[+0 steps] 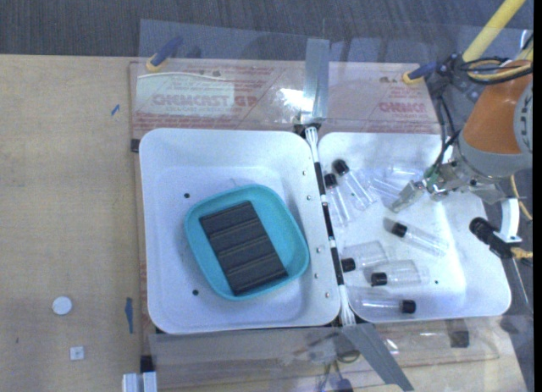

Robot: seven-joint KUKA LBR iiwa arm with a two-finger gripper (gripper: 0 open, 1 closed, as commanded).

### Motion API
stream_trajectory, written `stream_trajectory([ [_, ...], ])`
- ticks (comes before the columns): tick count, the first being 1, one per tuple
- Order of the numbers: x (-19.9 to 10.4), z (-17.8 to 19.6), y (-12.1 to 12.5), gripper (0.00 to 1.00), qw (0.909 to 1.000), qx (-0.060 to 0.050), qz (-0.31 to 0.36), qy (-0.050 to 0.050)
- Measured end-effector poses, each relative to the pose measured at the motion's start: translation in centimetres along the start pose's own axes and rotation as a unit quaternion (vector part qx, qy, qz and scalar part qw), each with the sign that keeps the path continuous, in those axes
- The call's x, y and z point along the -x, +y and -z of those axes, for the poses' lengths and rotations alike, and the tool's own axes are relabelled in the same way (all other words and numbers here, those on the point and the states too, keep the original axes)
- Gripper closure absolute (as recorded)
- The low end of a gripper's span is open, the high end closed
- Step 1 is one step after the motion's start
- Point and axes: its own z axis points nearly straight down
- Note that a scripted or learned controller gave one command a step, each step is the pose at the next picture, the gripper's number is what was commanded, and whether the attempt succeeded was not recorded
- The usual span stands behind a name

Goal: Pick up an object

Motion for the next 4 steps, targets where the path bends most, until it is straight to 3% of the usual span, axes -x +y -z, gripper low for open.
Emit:
stream_trajectory([
  [1,-3.5,0.5,-6.5,0.00,0.9996,-0.002,0.029,0.002],
  [2,-11.3,0.2,-10.3,0.00,0.9987,0.001,0.050,0.002],
  [3,-12.8,9.8,-1.3,0.00,0.9991,-0.001,0.041,0.001],
  [4,-11.3,9.8,7.1,0.00,0.9982,-0.001,0.060,0.001],
])
